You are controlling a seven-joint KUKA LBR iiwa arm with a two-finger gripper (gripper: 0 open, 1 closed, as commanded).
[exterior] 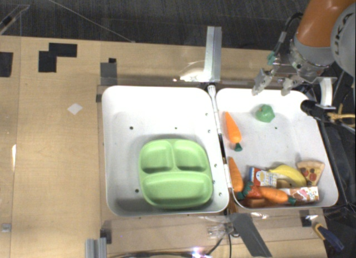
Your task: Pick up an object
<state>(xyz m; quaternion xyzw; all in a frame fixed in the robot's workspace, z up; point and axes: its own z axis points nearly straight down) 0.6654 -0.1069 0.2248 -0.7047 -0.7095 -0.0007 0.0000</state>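
Observation:
My gripper (272, 86) hangs above the far edge of the right bin (311, 134), fingers spread open with nothing between them. Just below it in the bin lies a small green round object (265, 113). An orange carrot (232, 129) lies by the bin's left wall. At the near end sit another carrot (236, 175), a yellow banana (288, 173), a pizza slice toy (311, 170), a small juice carton (264, 178) and a red and white packet (303, 194).
The left bin (119, 112) holds a green divided tray (176, 172). A metal post (213, 54) stands behind the divider between the bins. Black cables (328, 112) run along the right bin's right side.

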